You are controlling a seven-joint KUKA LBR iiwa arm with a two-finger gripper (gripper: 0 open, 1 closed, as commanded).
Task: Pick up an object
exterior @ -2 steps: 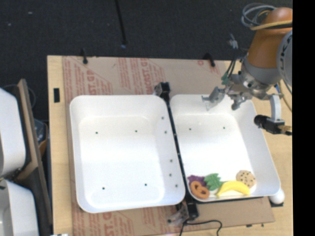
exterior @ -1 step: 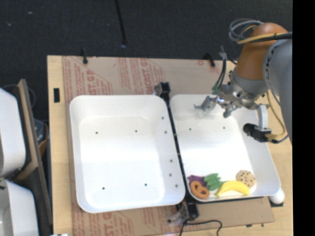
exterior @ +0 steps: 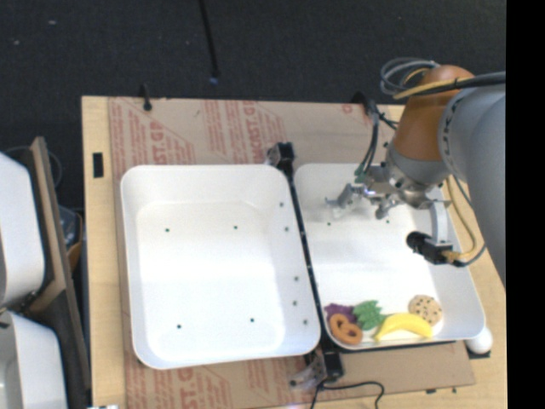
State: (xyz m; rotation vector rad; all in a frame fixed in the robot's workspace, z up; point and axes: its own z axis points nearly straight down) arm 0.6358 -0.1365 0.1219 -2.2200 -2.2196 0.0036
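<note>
While the claw (exterior: 353, 196) hangs splayed wide (holding nothing), a yellow banana (exterior: 404, 326) lies curved.

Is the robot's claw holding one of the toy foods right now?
No. The gripper hangs over the far end of the right bin with nothing between its fingers. The banana, cookie and pretzel lie at the near end.

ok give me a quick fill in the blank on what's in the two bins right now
1. The toys lie in the ____ bin.
2. The banana is coloured ____.
3. The cookie lies just ____ the banana in the picture.
4. The gripper hangs near that bin's ____ edge, away from the toys.

Missing words: right; yellow; above; far
</note>
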